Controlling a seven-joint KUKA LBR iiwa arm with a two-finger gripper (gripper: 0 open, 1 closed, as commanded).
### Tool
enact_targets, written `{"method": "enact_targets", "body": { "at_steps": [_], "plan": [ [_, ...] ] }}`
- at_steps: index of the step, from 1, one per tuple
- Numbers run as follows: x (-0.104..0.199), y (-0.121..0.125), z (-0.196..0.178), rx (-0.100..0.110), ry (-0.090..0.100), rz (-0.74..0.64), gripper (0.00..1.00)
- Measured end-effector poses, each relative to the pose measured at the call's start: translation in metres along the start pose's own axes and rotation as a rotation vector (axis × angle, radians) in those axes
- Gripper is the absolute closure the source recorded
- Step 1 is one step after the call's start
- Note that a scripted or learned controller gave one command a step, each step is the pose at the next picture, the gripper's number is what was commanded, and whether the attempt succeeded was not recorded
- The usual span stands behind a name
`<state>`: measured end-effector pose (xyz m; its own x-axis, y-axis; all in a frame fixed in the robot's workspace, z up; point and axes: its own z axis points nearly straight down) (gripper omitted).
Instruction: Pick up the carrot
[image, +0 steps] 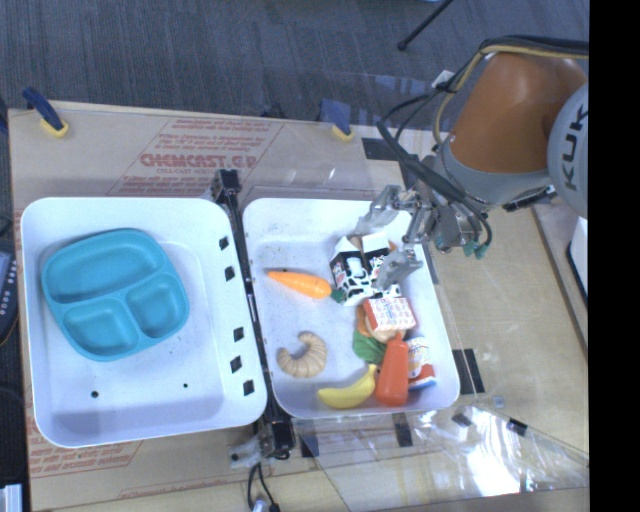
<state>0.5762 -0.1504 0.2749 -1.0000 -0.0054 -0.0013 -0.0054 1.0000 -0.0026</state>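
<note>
Your carrot (299, 284), a smooth orange taper with a dark stub at its left tip, lies flat near the middle of the right bin (300, 215), pointing left, untouched. Just beside its thick end stands a black-and-white cow-patterned carton (356, 274). Below that you see a small red-and-white box (388, 315), its label too blurred to read, then a green piece (366, 346), a red bottle (394, 372), a yellow banana (348, 391) and a tan croissant (304, 355).

The jaws (398, 236) hang over the bin's upper right corner, above the carton and well apart from the carrot, the two metal fingers (380, 212) spread with nothing between them. On the grey arm (520, 100) you can read part of a name, "KU".

The left bin (130, 420) holds a blue divided tray (113, 291). Both bins sit on the counter (150, 155), a brown sheet printed "CHEMCAST GP" in red, with yellow clamps (50, 122) at its far edge. Dark carpet (200, 50) lies beyond.
</note>
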Motion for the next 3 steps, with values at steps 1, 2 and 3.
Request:
{"method": "enact_targets", "body": {
  "at_steps": [1, 2, 3],
  "plan": [
    [-0.023, -0.003, 0.168, -0.007, 0.014, -0.042, 0.00],
    [-0.006, 0.062, 0.183, -0.007, 0.001, -0.109, 0.00],
    [-0.008, 0.061, 0.171, -0.003, -0.004, -0.114, 1.00]
  ]
}}
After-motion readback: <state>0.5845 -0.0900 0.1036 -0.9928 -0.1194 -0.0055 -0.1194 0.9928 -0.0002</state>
